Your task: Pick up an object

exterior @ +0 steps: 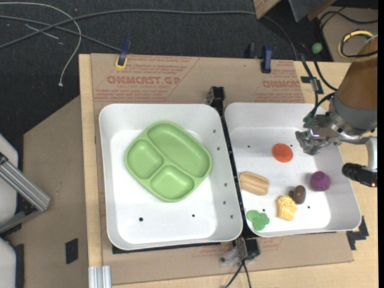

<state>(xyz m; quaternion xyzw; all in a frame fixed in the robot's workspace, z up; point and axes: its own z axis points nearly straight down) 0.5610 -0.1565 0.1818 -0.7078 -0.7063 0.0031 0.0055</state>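
The right bin (258, 120) holds several toy foods: an orange-red round one (282, 153), a tan bread roll (254, 183), a purple grape bunch (320, 180), a brown piece (298, 193), a yellow corn-like piece (286, 208) and a green leafy piece (258, 220). My gripper (312, 143) hangs over the bin's right part, just right of the orange-red food and above the purple one. Nothing shows between its fingers.
The left bin (120, 209) bears a green divided plate (168, 161). Blue clamps (123, 53) (267, 57) grip the cardboard at the back. A black clip (216, 95) sits between the bins. Cables run across the dark floor at the back.
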